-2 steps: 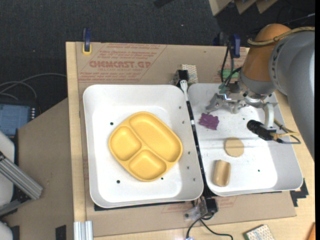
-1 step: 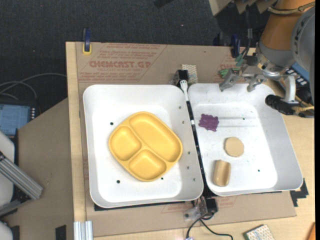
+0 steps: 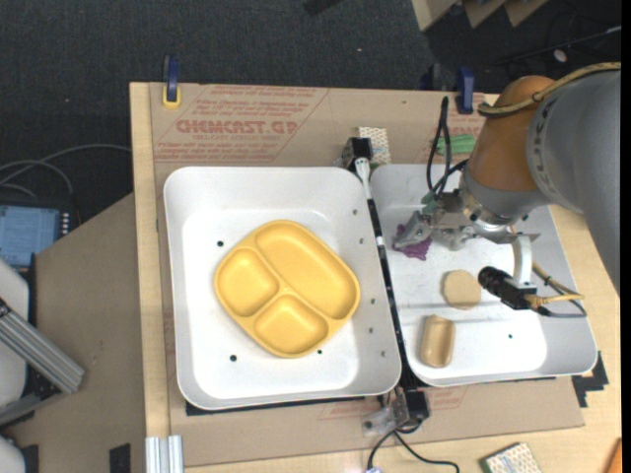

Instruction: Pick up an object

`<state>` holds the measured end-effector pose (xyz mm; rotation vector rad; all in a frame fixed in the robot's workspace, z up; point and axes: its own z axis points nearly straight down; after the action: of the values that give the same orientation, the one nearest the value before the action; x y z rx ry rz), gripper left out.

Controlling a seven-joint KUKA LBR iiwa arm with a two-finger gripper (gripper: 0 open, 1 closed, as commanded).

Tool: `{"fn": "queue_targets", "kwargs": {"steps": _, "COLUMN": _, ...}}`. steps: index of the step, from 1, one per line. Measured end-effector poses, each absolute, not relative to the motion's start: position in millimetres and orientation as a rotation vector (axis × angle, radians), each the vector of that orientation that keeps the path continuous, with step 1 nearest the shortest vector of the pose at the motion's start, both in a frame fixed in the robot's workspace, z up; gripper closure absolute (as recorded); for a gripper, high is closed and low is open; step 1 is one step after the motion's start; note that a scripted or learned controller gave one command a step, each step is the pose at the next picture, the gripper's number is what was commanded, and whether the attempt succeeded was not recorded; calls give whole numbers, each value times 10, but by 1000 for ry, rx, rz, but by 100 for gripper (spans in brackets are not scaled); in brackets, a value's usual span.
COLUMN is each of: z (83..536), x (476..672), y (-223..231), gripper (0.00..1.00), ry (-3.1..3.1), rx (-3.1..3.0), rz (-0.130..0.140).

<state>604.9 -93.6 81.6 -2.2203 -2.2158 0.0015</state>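
My gripper (image 3: 422, 227) hangs low over the back left part of the right bin (image 3: 562, 353), under the grey arm with its orange band. A small purple object (image 3: 415, 248) lies right beneath and beside the gripper tip, touching or nearly touching it; I cannot tell whether it is held. A round tan piece (image 3: 457, 290) rests in the middle of that bin. A tan cylinder-like piece (image 3: 437, 341) lies near the bin's front edge.
The left bin (image 3: 197, 215) holds a yellow divided plate (image 3: 286, 286) with three compartments. The raised wall between the two bins (image 3: 380, 264) runs just left of the gripper. Cables and clamps sit at the bench's back edge.
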Motion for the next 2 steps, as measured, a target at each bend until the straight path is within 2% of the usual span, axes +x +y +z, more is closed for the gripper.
{"fn": "queue_targets", "kwargs": {"steps": 1, "z": 973, "x": 6091, "y": -958, "gripper": 100, "ry": -2224, "rx": -2227, "rz": -7}}
{"fn": "queue_targets", "kwargs": {"steps": 2, "z": 1652, "x": 5470, "y": -1401, "gripper": 100, "ry": -2215, "rx": -2227, "rz": 2}}
